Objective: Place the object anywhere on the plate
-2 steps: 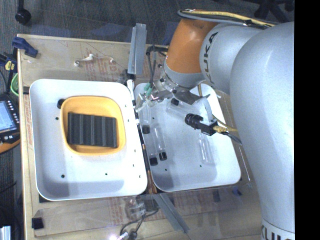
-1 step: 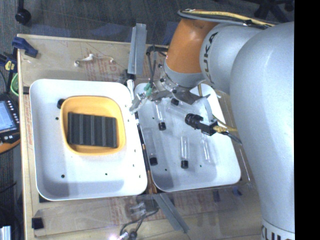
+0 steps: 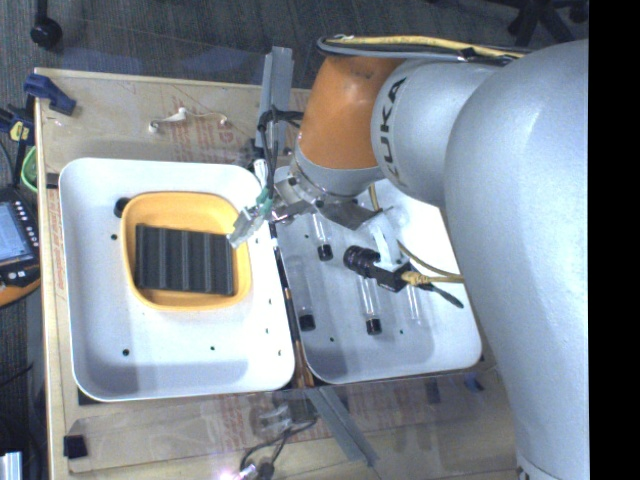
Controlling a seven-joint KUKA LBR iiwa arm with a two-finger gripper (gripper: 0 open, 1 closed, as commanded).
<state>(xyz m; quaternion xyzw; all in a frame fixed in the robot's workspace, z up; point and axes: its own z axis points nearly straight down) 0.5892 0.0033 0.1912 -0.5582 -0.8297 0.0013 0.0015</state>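
Observation:
A yellow plate (image 3: 176,208) with rounded corners lies in the left white bin (image 3: 95,318). A dark ribbed slab (image 3: 186,260) covers its middle. My gripper (image 3: 244,229) hangs over the plate's right rim, close to the wall between the two bins, its grey tip pointing down and left. A small green-tinted piece (image 3: 263,203) shows just above the tip. Several clear tubes with black caps lie in the right bin (image 3: 440,353), among them one (image 3: 322,240) just right of the gripper and another (image 3: 371,309) further forward.
The arm's orange band and grey body cover the right bin's back and right side. A black-capped tube (image 3: 305,320) lies by the right bin's left wall. A handheld screen (image 3: 14,238) and a blue clamp (image 3: 46,93) sit at the bench's left edge.

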